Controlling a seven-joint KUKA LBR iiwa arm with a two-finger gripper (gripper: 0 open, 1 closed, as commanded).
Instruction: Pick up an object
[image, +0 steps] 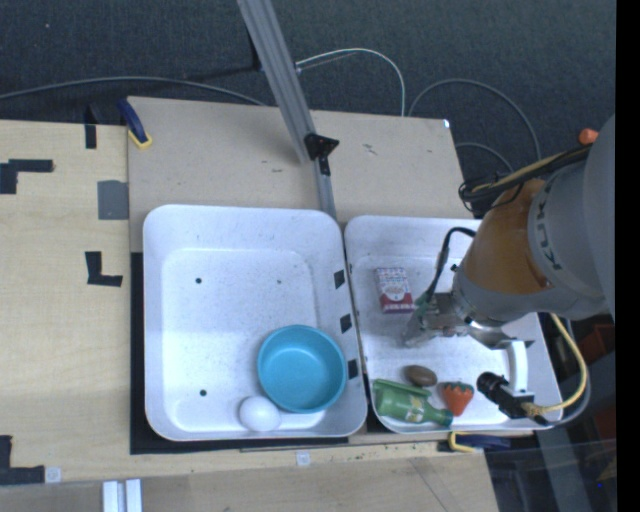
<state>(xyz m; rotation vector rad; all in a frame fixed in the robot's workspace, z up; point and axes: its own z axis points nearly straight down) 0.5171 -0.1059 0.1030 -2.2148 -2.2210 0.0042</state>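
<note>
- A grey robot arm with an orange band (520, 250) reaches in from the right over the right-hand shallow white bin (400, 235), one of two set side by side on a pale wooden tabletop (220, 150).
- Its tool (422, 330) sits low over the middle of that bin, above a bare patch of the white floor. From this angle I cannot tell whether it is set wide or narrow.
- A small red-and-white packet (394, 289) lies flat just up and to the left of the tool. Whether the two touch cannot be told.
- Three more things lie along the bin's near edge:
  - A brown oval lump (421, 376) is near the tool but apart from it.
  - A green crumpled wrapper (405, 402) lies just in front of the lump.
  - An orange-red toy fruit with a green top (457, 397) rests just beside the wrapper's right end.
- The left-hand shallow white bin (200, 260) holds a round blue plastic bowl (301, 367), upright in its near right corner.
- A small white ball (259, 412) sits against the bowl's near left side.
- A slanted grey metal pole (285, 80) crosses the far part of the tabletop and ends at the seam between the bins.
- Thin pale cables (380, 60) loop across the dark carpet (100, 50) beyond.
</note>
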